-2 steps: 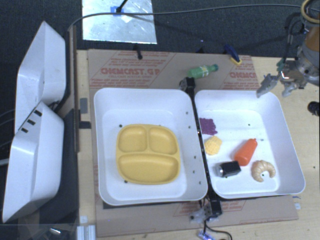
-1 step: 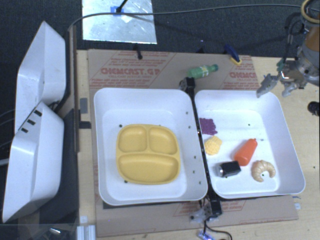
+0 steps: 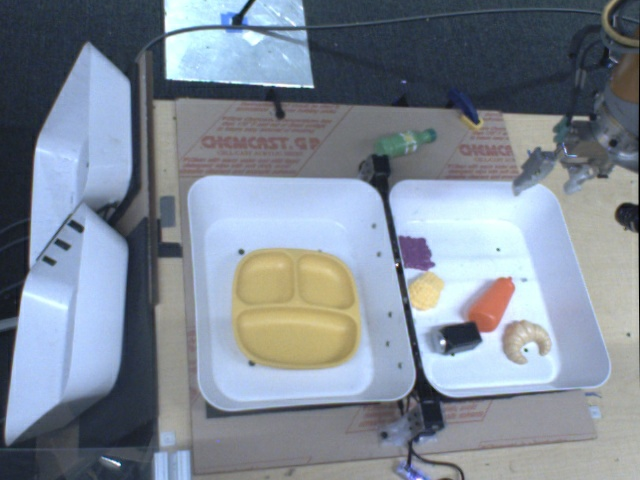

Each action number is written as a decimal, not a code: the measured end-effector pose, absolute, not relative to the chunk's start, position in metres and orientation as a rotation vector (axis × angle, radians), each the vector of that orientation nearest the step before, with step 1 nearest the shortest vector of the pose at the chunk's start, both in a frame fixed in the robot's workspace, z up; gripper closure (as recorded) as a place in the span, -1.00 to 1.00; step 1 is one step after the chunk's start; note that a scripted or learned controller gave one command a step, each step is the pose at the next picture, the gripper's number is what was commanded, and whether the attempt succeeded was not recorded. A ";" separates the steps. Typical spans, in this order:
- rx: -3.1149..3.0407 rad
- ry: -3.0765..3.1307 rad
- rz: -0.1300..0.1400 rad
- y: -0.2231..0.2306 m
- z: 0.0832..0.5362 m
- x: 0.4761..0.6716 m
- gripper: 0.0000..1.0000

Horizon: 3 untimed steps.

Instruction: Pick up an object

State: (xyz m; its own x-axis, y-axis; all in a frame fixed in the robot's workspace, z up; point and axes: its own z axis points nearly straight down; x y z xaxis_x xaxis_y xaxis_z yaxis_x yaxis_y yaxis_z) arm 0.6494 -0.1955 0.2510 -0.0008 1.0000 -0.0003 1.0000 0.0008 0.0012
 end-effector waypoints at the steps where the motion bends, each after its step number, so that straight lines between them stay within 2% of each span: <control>1: 2.220 2.222 0.001 -0.195 0.251 0.649 -1.00; 3: 2.220 2.222 0.001 -0.195 0.251 0.649 -1.00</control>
